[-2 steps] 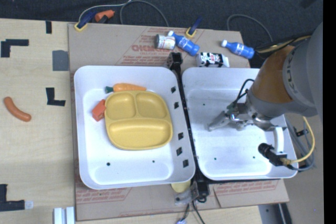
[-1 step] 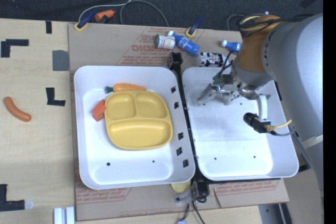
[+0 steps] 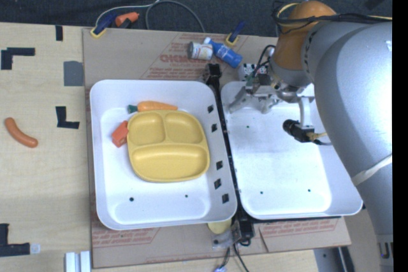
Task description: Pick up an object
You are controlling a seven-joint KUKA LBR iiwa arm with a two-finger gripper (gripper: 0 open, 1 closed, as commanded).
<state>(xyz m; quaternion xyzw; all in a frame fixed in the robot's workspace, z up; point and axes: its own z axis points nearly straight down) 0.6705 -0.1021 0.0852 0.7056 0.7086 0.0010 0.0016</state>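
A yellow divided plate (image 3: 169, 144) lies in the left bin (image 3: 102, 162). An orange carrot (image 3: 156, 106) with a green end rests against the plate's far rim. A red-orange piece (image 3: 120, 133) pokes out from under the plate's left edge. My gripper (image 3: 254, 96) hangs low over the far left corner of the right bin (image 3: 287, 181), close to the divider between the bins. It is well apart from the plate and the carrot, and I see nothing held in it.
Behind the bins a blue and white bottle (image 3: 217, 51) lies on the cardboard, with an orange clamp (image 3: 126, 18) and a blue clamp (image 3: 236, 31) nearby. A toy sausage (image 3: 20, 132) sits on the bench at far left. My arm covers the right bin's right side.
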